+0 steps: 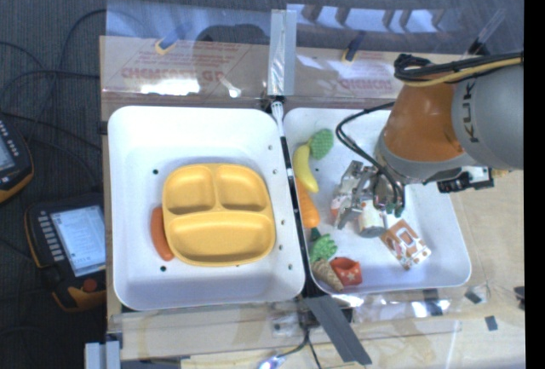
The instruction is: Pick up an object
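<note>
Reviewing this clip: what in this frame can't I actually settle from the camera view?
- Gripper: small, cluttered; jaws open or shut, or holding anything, cannot be told.
- Orange item in the left bin: mostly hidden under the yellow tray.
- Carrot: partly hidden by the bins' shared rim, against the right bin wall.
- Patterned box: print too small to read.
- Arm: cut off at the right.

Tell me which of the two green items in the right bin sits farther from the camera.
The green item at the bin's far edge, beside the banana's top end. The other green piece lies near the front, by the red item.
</note>
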Robot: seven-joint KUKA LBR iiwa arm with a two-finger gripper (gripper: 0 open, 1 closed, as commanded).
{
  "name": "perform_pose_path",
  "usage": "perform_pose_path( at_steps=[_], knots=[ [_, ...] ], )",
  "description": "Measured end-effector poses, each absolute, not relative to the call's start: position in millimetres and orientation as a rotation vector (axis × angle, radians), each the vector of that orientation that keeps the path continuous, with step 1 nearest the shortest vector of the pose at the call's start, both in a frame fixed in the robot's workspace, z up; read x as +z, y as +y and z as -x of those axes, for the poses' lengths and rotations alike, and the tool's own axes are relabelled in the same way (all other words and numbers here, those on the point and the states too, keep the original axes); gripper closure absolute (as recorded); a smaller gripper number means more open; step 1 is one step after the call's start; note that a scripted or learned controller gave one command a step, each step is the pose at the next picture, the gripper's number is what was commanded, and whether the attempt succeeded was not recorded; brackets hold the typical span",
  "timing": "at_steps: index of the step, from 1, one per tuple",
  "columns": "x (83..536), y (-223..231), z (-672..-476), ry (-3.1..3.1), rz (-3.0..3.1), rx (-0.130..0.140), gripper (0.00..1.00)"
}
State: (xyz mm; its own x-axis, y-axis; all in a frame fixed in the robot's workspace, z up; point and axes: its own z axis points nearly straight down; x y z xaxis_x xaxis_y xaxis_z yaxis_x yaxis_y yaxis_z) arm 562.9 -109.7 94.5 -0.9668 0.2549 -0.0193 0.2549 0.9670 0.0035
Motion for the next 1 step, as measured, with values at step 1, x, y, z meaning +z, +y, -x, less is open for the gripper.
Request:
perform_pose_path(
  at_steps=[1],
  knots=[
    [115.6, -93.5, -543.0, 3.090, -0.565, 0.003, 1.00]
  ],
)
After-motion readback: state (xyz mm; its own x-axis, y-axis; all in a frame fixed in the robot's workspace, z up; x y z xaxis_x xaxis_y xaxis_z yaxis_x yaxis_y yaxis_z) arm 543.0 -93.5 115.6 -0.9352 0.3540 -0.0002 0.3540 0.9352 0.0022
